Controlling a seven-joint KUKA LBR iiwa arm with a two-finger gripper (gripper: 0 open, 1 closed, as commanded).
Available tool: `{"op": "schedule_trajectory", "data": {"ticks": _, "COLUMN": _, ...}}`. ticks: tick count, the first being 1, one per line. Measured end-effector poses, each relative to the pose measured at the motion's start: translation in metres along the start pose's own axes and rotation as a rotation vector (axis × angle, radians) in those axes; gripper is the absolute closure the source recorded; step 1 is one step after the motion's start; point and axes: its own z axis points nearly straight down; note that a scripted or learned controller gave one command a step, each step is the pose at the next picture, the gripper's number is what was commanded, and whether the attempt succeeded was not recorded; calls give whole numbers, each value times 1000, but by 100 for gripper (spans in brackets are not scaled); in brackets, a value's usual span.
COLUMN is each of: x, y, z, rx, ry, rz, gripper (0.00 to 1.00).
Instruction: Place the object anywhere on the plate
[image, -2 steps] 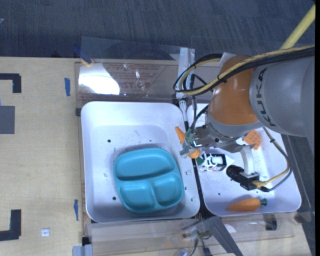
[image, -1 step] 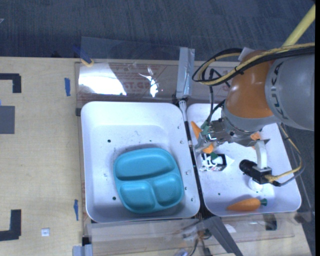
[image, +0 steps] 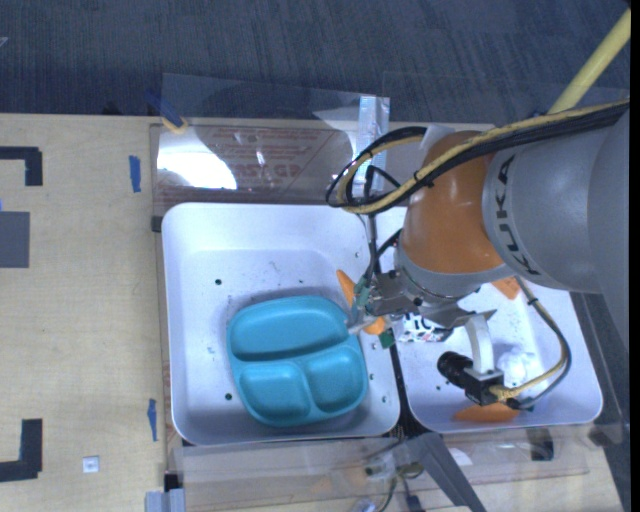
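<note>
A blue plate (image: 296, 367) with three compartments is seen low in the left bin (image: 200, 260), its lower edge close to the bin's near wall. Bare white floor is left above the plate, toward the far wall, and a narrower strip is left along the plate's left side. The plate's right edge lies near the wall shared with the right bin (image: 570, 390).

The arm (image: 500, 215) is seen reaching in from the right, with its orange band above the shared wall. The gripper (image: 366, 305) is placed just beyond the plate's upper right corner, at the shared wall. A small orange object (image: 347, 285) is seen at the gripper, with a green bit beside it; whether it is pinched cannot be told, and the state of the gripper cannot be told either. The object is not on the plate; it sits just off the plate's upper right rim.

In the right bin, an orange piece (image: 483, 411) lies by the near wall, and a black and white item (image: 425, 328) lies just right of the shared wall. The wooden worktop (image: 80, 300) is seen left of the plate's bin.
</note>
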Motion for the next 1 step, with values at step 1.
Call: {"op": "schedule_trajectory", "data": {"ticks": 1, "x": -2, "y": 0, "z": 0, "rx": 0, "ry": -1, "rz": 3, "gripper": 0}}
